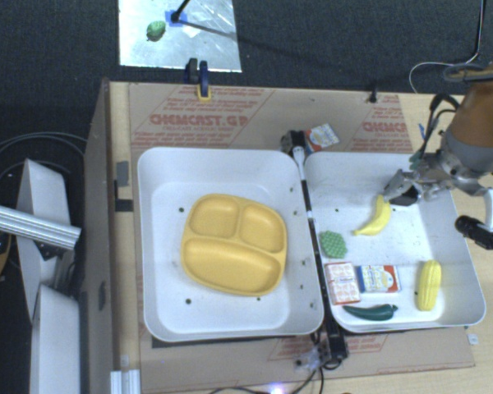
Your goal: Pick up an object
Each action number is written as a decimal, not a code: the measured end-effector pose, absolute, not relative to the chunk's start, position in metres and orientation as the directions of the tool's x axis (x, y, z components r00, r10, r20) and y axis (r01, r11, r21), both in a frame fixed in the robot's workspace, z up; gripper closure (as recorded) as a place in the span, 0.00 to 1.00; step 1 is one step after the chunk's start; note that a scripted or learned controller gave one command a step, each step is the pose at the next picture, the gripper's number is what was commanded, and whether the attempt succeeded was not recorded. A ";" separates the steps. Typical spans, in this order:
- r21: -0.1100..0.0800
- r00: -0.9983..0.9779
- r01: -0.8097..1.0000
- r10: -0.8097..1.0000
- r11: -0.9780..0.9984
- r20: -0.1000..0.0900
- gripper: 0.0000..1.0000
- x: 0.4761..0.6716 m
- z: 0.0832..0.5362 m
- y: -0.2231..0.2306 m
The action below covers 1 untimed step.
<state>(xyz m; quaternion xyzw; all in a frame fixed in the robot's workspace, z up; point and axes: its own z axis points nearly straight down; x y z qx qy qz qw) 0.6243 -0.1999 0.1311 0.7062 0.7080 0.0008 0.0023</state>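
Note:
My gripper [401, 190] hangs over the right bin [345, 175], in its upper right part. Just below and left of it lies a yellow banana [375, 218], its upper tip close to the gripper. Nothing can be made out in the gripper's hold. Further down the bin are a green round textured piece [332, 243], a red and white box [342, 282], a small printed box [378, 279], a yellow corn cob [428, 284] and a dark green pepper [371, 311].
The left bin [172, 187] holds a yellow compartment plate [234, 243]. A black divider strip [311, 220] runs between the bins. A small packet [320, 136] lies on the cardboard beyond the bins. The arm's orange-banded wrist [481, 117] stands at the right.

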 end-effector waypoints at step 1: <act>0.003 -0.003 1.000 1.000 0.003 -0.001 0.00 0.624 0.130 -0.200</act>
